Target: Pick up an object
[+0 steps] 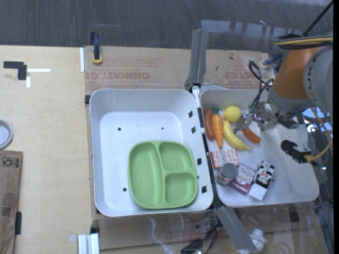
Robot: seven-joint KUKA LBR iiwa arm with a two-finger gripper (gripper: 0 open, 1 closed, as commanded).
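The right bin (296, 187) holds several small things. Two orange carrots (214, 127) lie along its left wall, with a yellow lemon (232, 113) and a banana (234, 136) beside them. A small orange piece (252, 136) lies just right of the banana. Nearer the front are a red-and-white packet (223, 156), a round can (228, 172), a pink box (244, 175) and a cow-patterned carton (262, 178). My gripper (247, 121) hangs low between the lemon and the small orange piece, close above the banana's upper end. I see nothing lifted in it.
The left bin (106, 142) holds a green three-compartment plate (161, 173). A grey divider post (197, 57) rises at the back between the bins. The arm's orange band (291, 78) and cables hang over the right bin's back right corner.
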